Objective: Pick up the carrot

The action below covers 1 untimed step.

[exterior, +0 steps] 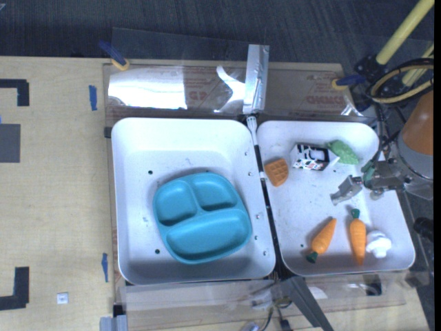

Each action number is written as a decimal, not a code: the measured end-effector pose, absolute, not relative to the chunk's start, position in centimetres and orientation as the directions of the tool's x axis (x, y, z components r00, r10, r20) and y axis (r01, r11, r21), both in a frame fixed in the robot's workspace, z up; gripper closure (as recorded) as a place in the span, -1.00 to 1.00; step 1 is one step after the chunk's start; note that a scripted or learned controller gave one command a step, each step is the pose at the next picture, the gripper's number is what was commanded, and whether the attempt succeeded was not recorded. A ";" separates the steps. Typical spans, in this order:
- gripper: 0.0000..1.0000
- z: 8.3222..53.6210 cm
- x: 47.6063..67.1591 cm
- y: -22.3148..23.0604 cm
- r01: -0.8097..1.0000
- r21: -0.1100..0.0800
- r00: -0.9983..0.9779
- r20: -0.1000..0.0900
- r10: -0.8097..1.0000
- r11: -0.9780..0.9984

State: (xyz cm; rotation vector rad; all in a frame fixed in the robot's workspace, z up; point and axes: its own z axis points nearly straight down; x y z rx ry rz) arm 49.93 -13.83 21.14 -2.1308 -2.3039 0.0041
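1. While the arm reached in from the right edge of the frame, its gripper hung over the right bin, right of that bin's centre.
2. Whether the gripper was apart or together I could not tell; the metal parts blurred into one grey shape, and nothing showed between them.
3. Two carrots lay in the lower part of the right bin, which left the target unclear. The left carrot lay tilted, green end toward the lower left. The right carrot lay nearly upright in the frame, green top upward, just beside a white piece at the bin's lower right.
4. The gripper sat just above the right carrot's top, apart from both, so I judged it was lining up for a descent rather than lifting.
5. Other toys kept to the bin's upper part: a waffle by the left wall, a cow and a green leaf near the top.
6. The left bin held a blue plate, well apart from the work.
7. The white piece touching or nearly touching the right carrot could crowd a grasp there; the left carrot had clearer room around it.
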 end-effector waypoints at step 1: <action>-1.00 8.7 49.2 -17.2 1.000 0.005 -0.031 -0.002 1.000 0.031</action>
